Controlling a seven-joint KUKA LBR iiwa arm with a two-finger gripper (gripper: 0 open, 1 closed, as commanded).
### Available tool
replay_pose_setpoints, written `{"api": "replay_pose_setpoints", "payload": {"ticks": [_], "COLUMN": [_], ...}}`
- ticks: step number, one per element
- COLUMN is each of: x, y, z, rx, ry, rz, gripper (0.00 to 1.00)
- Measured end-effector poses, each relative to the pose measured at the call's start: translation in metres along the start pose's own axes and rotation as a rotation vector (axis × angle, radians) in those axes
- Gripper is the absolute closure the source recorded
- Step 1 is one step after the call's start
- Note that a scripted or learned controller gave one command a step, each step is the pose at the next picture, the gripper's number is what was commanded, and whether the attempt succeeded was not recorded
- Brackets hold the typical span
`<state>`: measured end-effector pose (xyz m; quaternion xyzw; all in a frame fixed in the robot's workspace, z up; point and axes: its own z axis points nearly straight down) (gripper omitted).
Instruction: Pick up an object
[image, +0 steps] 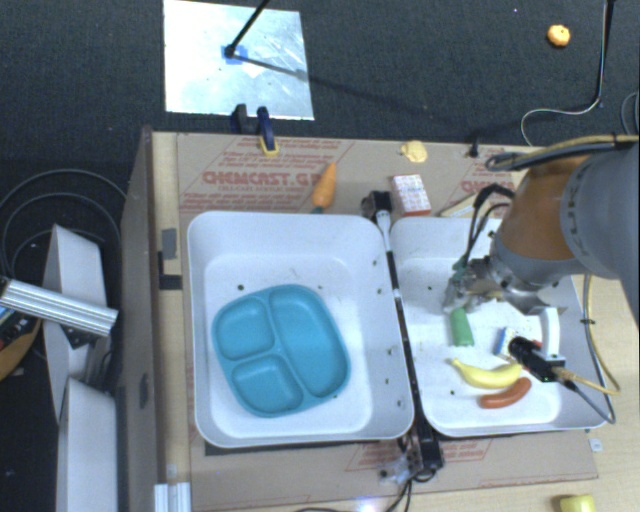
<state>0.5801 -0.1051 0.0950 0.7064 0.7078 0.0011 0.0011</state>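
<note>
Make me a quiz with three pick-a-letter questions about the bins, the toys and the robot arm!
1. Where is the blue plastic tray with three compartments?
A. in the left white bin
B. in the right white bin
C. on the dark floor

2. What colour is the small upright block just under the pincer?
A. purple
B. green
C. black

3. How does the yellow toy banana lie?
A. hanging from the pincer
B. on top of the blue tray
C. flat on the right bin's floor, beside the red toy sausage

Answers:
1 A: the tray sits in the left white bin.
2 B: the block is plainly green.
3 C: the banana rests in the right white bin, the sausage right next to it.
</note>
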Motion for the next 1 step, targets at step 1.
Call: {"api": "replay_pose_setpoints", "payload": {"ticks": [1], "x": [0.0823], "y": [-0.0323], "z": [-0.0950], "rx": [-0.005], "ry": [0.004], "rz": [-0.010], "gripper": [1.00]}}
